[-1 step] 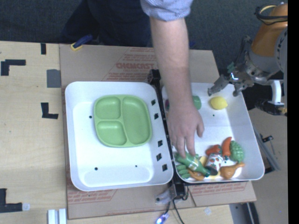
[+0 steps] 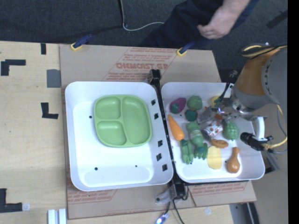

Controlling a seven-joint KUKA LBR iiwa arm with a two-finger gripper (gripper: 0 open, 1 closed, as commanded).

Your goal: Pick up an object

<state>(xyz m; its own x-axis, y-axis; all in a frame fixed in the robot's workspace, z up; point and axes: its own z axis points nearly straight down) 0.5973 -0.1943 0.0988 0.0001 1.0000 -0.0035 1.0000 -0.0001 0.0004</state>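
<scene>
gripper point(image 2: 216, 119) low among toy foods in the right bin point(image 2: 252, 174), finger state impossible to tell

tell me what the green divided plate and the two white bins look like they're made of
Green divided plate: probably moulded plastic, matte to satin; one even colour, rounded compartment ridges.
Left white bin and right white bin: likely thin formed plastic, slightly glossy; soft light patches on the floor, rounded corners and a rolled rim. Coated metal can't be excluded.

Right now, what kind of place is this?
Probably a robot test lab: a robot arm reaches over two white bins, one full of toy food, and a person's hand is nearby.
</scene>
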